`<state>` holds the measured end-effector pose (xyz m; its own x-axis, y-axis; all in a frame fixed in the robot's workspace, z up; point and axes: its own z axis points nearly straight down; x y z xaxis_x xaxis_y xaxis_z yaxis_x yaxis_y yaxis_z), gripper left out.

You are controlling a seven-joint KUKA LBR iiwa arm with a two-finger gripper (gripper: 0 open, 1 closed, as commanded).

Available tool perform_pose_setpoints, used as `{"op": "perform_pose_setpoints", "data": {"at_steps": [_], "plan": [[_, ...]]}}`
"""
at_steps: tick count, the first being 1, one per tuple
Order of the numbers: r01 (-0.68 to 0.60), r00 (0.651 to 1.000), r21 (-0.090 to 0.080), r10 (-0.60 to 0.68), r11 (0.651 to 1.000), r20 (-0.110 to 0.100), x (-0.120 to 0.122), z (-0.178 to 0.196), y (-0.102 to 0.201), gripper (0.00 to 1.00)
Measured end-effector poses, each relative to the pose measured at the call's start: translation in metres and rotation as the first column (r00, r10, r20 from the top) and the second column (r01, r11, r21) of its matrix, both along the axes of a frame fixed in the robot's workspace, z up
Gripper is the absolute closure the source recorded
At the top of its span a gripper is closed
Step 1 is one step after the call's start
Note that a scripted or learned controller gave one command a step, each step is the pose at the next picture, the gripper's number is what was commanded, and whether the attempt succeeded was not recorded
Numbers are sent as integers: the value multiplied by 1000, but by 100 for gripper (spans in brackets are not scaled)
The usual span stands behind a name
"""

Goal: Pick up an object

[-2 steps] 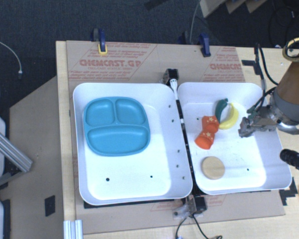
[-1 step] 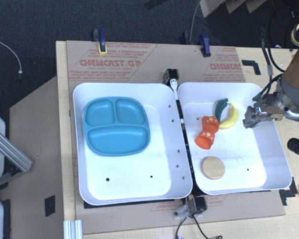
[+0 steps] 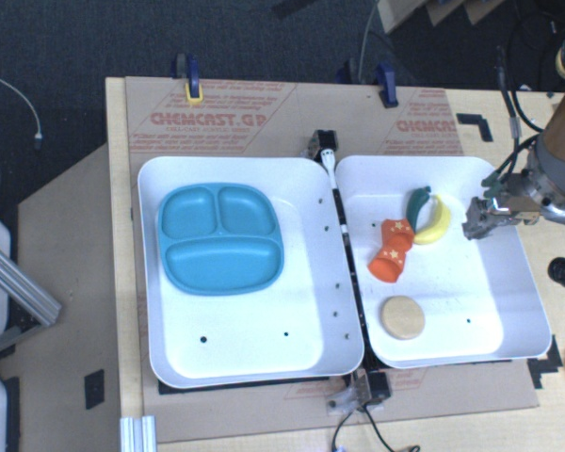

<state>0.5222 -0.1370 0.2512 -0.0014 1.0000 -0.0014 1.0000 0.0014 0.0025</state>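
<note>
The right bin (image 3: 508,290) holds an orange cup with star marks (image 3: 392,249) lying on its side. Just right of it lie a yellow banana (image 3: 437,224) and a dark green piece (image 3: 419,203) touching it. A tan round disc (image 3: 403,316) rests nearer the front. My gripper (image 3: 482,218) hangs over the right side of this bin, right of the banana and apart from it. Nothing shows between its fingers.
The left bin (image 3: 301,337) carries a blue divided plate (image 3: 221,237). Blue clamps (image 3: 191,69) hold the brown board at the back. Cables run at the upper right, and black fittings sit between the bins.
</note>
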Motion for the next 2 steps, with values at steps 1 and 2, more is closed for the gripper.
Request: {"op": "perform_pose_setpoints", "data": {"at_steps": [1, 2], "plan": [[-2, 1000, 0, 2, 1000, 1, 29, -11, 41, 100], [-2, 1000, 1, 2, 1000, 0, 43, -7, 89, 100]]}}
